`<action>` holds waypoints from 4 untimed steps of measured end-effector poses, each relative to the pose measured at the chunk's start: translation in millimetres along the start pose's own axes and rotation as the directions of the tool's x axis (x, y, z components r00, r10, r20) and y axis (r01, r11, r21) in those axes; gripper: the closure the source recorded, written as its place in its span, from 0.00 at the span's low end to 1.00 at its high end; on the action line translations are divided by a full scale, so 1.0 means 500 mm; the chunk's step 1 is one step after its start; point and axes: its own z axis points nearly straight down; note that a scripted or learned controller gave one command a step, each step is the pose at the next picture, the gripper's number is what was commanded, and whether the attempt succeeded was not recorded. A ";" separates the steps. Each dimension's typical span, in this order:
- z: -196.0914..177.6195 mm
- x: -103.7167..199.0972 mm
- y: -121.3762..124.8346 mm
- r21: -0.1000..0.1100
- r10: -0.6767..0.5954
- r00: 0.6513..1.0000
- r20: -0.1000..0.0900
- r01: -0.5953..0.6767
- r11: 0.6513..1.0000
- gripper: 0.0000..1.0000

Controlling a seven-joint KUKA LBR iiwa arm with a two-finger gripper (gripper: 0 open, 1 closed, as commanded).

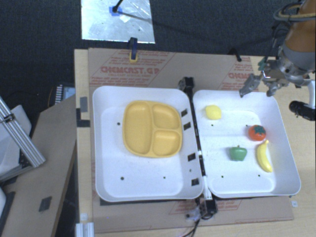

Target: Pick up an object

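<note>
**Ana:** Jaws stand apart on the gripper (260,86), two fingers splayed with nothing between them. It hangs over the far right corner of the right bin (281,113), up by the rim.

**Ben:** So which thing is it best placed for?

**Ana:** Take them from the front of the bench back. Nearest the front edge lies the banana (264,156), hard by the right wall, its long axis running front to back with a slight curve. Just to its left sits the green pepper (238,153), apart from it. Further back is the tomato (256,132), just off the banana's far tip. Furthest back is the lemon (213,112), close to the divider between the bins.

**Ben:** And from the gripper?

**Ana:** All four lie toward the front of it. I'd judge the tomato nearest, almost straight forward. The lemon is off to the left at a similar depth. The banana would want the fingers closing across its width.

**Ben:** The other bin?

**Ana:** The left bin (106,142) holds a yellow divided plate (150,128), well apart from the gripper.
</note>
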 end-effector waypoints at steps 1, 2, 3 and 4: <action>-0.013 0.001 0.004 -0.010 -0.002 1.000 0.002 0.002 1.000 0.00; 0.111 -0.007 0.004 -0.006 0.000 1.000 0.001 0.000 1.000 0.00; 0.214 -0.018 -0.013 -0.006 0.001 1.000 0.001 -0.001 1.000 0.00; 0.310 -0.022 0.005 -0.007 -0.003 1.000 0.001 0.003 1.000 0.00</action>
